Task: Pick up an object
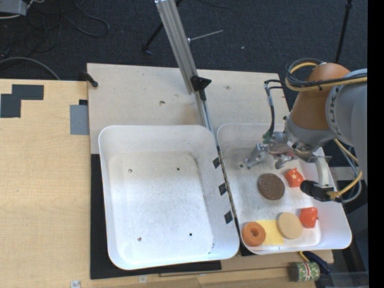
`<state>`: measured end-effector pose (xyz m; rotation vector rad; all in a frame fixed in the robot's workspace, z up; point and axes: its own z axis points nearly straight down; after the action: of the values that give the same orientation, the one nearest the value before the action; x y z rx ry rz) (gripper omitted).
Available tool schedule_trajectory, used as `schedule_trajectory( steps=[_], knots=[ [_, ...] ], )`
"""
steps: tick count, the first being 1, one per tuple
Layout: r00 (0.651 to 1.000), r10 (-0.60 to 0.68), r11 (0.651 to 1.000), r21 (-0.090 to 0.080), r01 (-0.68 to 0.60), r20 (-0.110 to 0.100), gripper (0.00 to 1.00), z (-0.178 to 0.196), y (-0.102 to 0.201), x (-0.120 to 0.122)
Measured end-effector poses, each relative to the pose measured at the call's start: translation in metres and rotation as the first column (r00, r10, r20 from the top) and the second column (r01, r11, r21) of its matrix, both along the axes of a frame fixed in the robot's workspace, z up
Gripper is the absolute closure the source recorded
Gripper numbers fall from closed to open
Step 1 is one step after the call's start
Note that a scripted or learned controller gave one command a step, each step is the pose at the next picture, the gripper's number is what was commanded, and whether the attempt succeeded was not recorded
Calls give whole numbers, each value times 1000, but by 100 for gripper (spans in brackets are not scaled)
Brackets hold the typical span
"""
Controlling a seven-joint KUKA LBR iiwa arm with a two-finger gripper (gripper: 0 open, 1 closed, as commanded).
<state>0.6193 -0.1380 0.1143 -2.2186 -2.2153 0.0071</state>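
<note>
Grey two-finger gripper [255, 158] is hovering spread, pinching nothing, near the right white plastic bin's [336, 240] back-left corner. Nearest target, the dark brown round cookie [271, 186], is lying mid-bin; centre over it before descending.

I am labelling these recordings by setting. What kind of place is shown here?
Probably a robotics lab. A grey arm reaches over two white bins on a bench, toy-like items such as an orange ring lie in one bin, and cables lie on the dark floor behind.
</note>
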Motion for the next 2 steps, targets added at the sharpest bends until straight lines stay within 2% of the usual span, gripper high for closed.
schedule_trajectory(
  steps=[1, 2],
  knots=[
    [1000, -4, 1000, 0, 4, 5, 100, 13, -1, 1],
    [1000, 2, 1000, -2, -2, 11, 100, 74, -4, 7]
  ],
)
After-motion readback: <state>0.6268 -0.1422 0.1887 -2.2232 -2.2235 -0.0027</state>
